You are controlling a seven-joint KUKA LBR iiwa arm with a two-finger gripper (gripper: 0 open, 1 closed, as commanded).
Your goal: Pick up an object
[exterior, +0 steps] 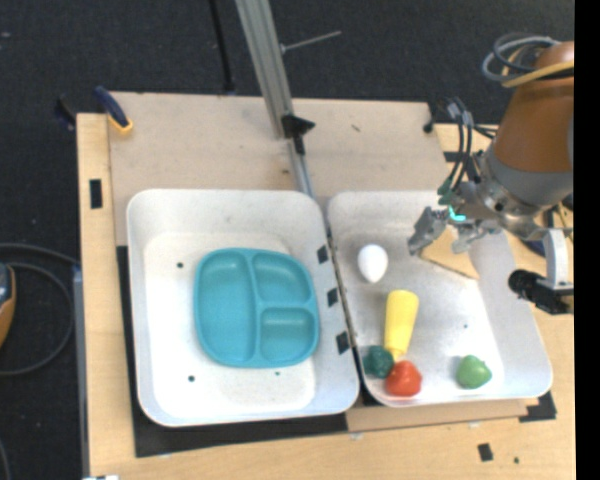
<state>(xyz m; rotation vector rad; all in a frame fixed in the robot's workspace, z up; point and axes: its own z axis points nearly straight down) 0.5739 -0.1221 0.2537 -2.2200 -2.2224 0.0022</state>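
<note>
- Up at the right of the frame, the grey arm with its orange band reaches in over the right bin, and its gripper hangs over that bin's upper part.
- Its two fingers are spread wide, one toward the left and one to the right, with nothing between them.
- Just below the gripper lies a tan wedge-shaped piece, flat on the bin floor.
- A white egg-shaped object sits near the bin's left wall, left of the gripper and apart from it.
- Below the egg, a yellow cylinder-like block lies lengthwise toward the lower edge.
- At its lower end sit a dark green piece and a red tomato-like object, close together.
- A green rounded object rests alone in the bin's lower right.
- The left bin holds a teal divided plate with three compartments.
- A metal post rises at the top centre, behind the two bins.
</note>
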